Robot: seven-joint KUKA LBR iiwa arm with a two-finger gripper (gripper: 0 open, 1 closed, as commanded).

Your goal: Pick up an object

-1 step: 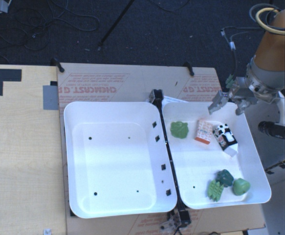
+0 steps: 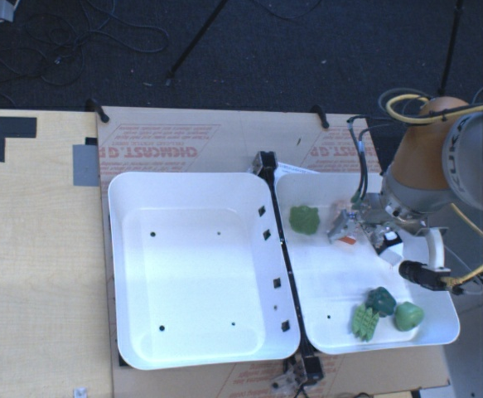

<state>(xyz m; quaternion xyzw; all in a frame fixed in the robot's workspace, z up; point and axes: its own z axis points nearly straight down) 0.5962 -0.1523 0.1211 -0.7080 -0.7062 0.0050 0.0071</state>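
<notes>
The hand [image 2: 346,226] sat low in the right bin [image 2: 340,288], toward that bin's upper middle, and how far apart its metal parts stood could not be told, since they blurred together with a small orange-red patch just beneath them; whether anything was held could not be told either. The arm [image 2: 427,160] came in from 3 o'clock, its orange band above the wrist hanging over the bin's right rim and the wrist tilted down and toward 9 o'clock, with cables looping over its top. A round green object [image 2: 304,219] lay just beside the hand at its 9 o'clock, apart from it and close to the divider where the 2 bins met. At the bin's 5 o'clock corner 3 more pieces clustered: a dark teal object [image 2: 381,300], a ridged light green object [image 2: 363,322] touching it from 7 o'clock, and a rounded green object [image 2: 408,315] just beside it at 4 o'clock, near the rim. Between the hand and this cluster the bin floor lay open. The left bin [image 2: 191,272] lay at 9 o'clock of the right one, their rims touching along a row of black clips. Both bins rested on cardboard on the surface [image 2: 34,264], whose pale wood stretched out to 9 o'clock.
</notes>
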